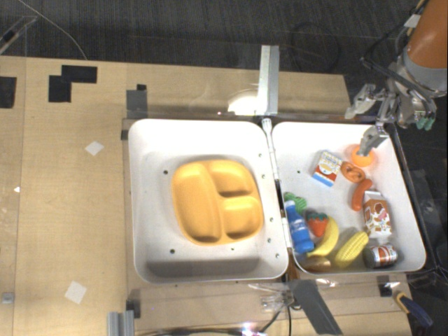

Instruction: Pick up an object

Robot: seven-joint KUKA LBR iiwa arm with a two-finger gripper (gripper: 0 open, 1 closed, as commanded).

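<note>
The gripper hangs in the upper right of the frame, over the right bin, with its tip just above an orange round object. Whether its fingers are apart or closed cannot be told. A sausage, carton, banana and can lie nearby. A yellow tray occupies the left bin.

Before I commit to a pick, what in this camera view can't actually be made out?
- Gripper: too small and blurred to tell whether it touches the orange piece under it.
- Arm: cut off by the right edge.
- Small carton and can: labels too small to read.
- Brown item: mostly hidden under the banana.
</note>
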